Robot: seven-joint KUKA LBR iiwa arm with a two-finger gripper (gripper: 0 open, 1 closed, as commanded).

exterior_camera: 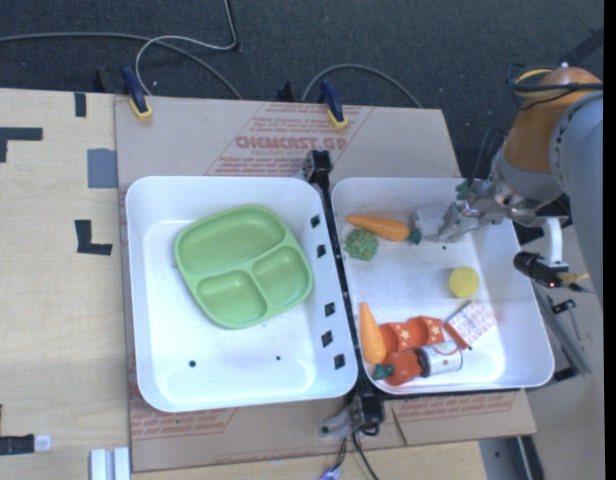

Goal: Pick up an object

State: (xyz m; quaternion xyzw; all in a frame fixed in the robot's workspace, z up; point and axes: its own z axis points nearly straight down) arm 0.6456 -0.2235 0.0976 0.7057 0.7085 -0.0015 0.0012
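Camera view, from the left: a green sectioned plate [244,265] lies in the left bin [148,298], which sits beside the right bin [523,353] on the cardboard-covered surface [398,133]. Along the right bin's left side sit a green broccoli-like toy [361,245] and, nearer the front, a toy carrot [371,334] touching a red packet [413,332] and a small bottle [428,363], while a second carrot [379,228] lies toward the back. Farther right are a yellow ball [464,282] and a small patterned packet [472,322], and the gripper [440,222] reaches in over the back right, its tip just beside the second carrot's green end, though whether its fingers are spread or closed I cannot tell.
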